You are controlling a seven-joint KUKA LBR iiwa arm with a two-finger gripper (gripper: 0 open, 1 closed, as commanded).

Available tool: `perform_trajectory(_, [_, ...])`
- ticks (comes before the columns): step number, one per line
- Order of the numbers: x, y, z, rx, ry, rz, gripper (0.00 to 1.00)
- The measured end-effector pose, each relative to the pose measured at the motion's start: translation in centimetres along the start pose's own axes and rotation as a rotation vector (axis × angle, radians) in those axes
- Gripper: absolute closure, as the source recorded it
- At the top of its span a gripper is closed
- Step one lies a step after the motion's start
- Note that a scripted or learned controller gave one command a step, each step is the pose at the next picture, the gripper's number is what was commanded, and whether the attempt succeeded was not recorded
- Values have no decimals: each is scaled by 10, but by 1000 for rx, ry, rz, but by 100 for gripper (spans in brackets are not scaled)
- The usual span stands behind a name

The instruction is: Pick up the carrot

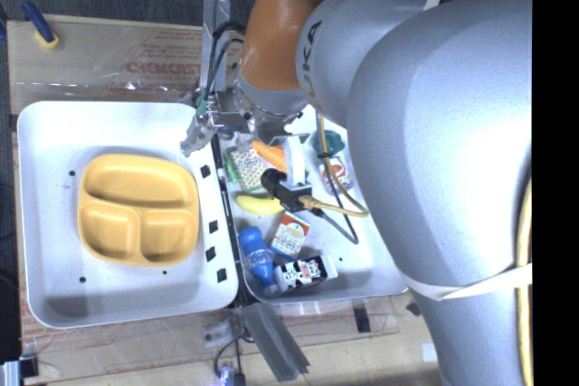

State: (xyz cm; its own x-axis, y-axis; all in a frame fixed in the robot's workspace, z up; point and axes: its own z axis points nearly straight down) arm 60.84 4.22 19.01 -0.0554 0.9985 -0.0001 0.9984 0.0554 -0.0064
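One tool (201, 133) is shown above the far end of the ridge where the two bins meet, carried by the grey arm (434, 104) reaching in from the right. Whether it is spread or pressed together cannot be told from this angle, and nothing is seen gripped in it.

The carrot (270, 154) is found just to the tool's right, in the right bin (380, 283). It lies at a slant near that bin's far end and is partly overhung by the wrist. The tool is judged to be offset from the carrot, so a short shift towards the right bin would be needed before a descent.

A green-printed packet (244, 165) lies just beside the carrot, and a banana (258, 205) lies just nearer the camera. Because these things are crowded together, little free room is left around the carrot, and a neighbour could be caught with it.

Further out, a blue bottle (253, 250) and a small carton (289, 237) are gathered at the near end of the right bin.

A yellow tray (140, 208) is set alone in the left bin (36, 194), well apart from the carrot. Both bins are borne by the tabletop (109, 59).
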Motion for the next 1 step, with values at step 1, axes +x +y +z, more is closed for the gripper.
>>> perform_trajectory(1, [-66, -23, 0, -1, 0, -13, 0])
